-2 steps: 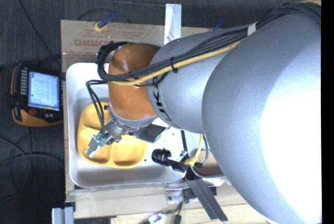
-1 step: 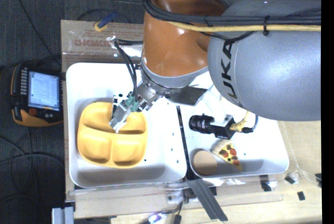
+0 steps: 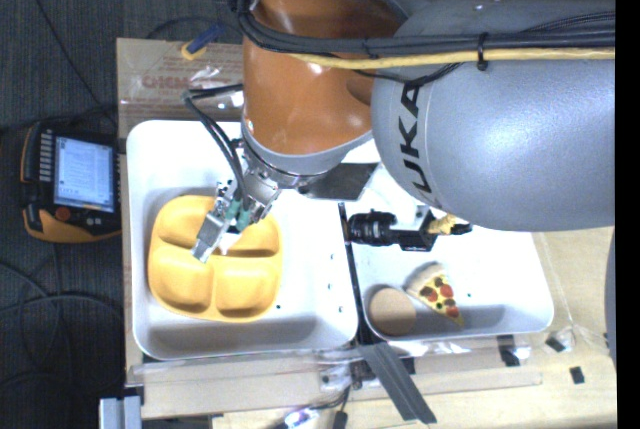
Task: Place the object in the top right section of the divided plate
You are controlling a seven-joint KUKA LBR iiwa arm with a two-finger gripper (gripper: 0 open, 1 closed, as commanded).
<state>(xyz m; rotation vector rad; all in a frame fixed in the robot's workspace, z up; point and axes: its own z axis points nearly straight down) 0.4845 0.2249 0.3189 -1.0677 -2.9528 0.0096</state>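
Plate [image 3: 180, 289], yellow and divided into sections, lies in the left bin [image 3: 150, 342], towards its near left part. The gripper [image 3: 212, 239] hangs slanted over the plate, its tip above the middle where the dividing ridges meet, and its body covers part of the plate's upper right section. A small green bit [image 3: 238, 212] shows on the gripper, too small to tell whether it is a held piece or part of the tool, and I cannot tell whether the gripper is spread or closed. The arm [image 3: 500, 137] reaches across above the right bin [image 3: 525, 312]. In that bin a pizza slice [image 3: 437, 292] lies just beside a brown round piece [image 3: 390, 312] at the near wall. A handheld screen [image 3: 75, 177] sits on the floor left of the bench.
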